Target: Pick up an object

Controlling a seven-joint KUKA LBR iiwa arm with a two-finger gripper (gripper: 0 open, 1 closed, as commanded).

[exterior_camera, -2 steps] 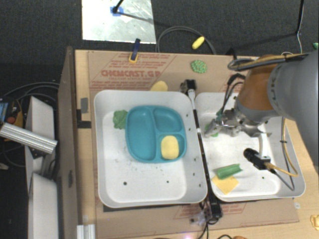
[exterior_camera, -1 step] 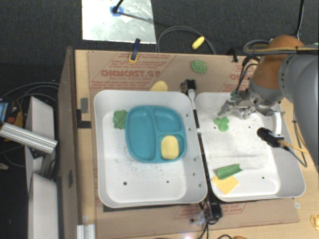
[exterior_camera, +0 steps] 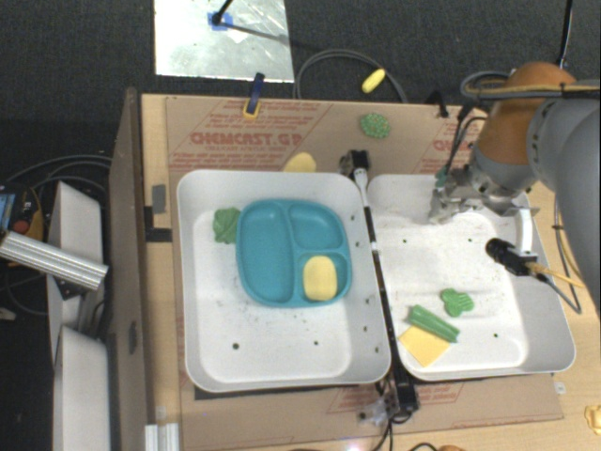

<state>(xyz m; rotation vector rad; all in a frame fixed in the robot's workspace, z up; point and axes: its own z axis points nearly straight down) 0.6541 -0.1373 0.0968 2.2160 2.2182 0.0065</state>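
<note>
My gripper (exterior_camera: 447, 205) hangs over the far edge of the right bin (exterior_camera: 545, 346), near its back left corner, with nothing seen between its fingers. In that bin's near part lie a small green piece (exterior_camera: 456, 301), a long green piece (exterior_camera: 433, 324) and a yellow block (exterior_camera: 423, 346) partly under it. The left bin (exterior_camera: 202, 346) holds a blue divided tray (exterior_camera: 272, 275) with a yellow object (exterior_camera: 319, 277) in its near right compartment. A green leafy piece (exterior_camera: 225, 225) lies beside the tray's left edge.
On the cardboard behind the bins sit a green round object (exterior_camera: 376, 125), a yellow object (exterior_camera: 374, 81) and a pale yellow one (exterior_camera: 300, 163) at the left bin's far rim. A black divider (exterior_camera: 370, 238) runs between the bins.
</note>
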